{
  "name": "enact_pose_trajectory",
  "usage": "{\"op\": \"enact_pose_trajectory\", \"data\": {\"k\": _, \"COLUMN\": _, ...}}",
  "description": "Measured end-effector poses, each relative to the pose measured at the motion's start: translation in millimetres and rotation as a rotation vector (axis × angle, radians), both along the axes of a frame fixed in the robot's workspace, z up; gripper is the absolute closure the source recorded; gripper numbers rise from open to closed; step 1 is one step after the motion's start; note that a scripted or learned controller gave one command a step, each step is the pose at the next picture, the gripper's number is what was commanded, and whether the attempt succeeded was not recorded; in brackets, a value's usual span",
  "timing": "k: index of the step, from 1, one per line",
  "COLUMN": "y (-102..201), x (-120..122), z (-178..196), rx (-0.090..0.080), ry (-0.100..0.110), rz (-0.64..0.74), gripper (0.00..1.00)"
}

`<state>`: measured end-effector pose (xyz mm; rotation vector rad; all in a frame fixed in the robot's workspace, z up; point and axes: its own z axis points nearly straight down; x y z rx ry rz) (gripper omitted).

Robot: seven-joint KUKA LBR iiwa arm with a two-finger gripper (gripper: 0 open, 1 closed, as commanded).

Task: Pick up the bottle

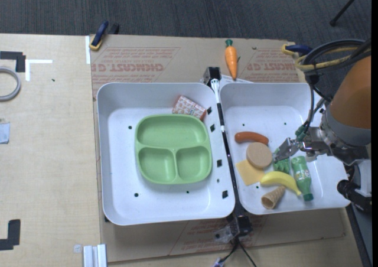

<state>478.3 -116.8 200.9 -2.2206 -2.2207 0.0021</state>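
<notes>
Bottle (302, 177), green, lies in right bin (260, 97) near its right wall, cap toward near edge. Banana (282, 180) touches its left side; cone (272, 197) just beyond banana. Gripper (290, 149) sits just above bottle's upper end, fingers slightly apart, nothing between them. Sausage (251, 137), round cookie (258, 155), cheese slice (248, 172) lie left of gripper. Green tray (173, 149) in left bin (112, 159).
</notes>
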Motion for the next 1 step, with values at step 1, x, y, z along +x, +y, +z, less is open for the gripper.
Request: {"op": "enact_pose_trajectory", "data": {"k": 1, "y": -0.3, "x": 0.4, "z": 9.4, "rx": -0.001, "ry": 0.0, "rz": -0.002, "gripper": 1.0}}
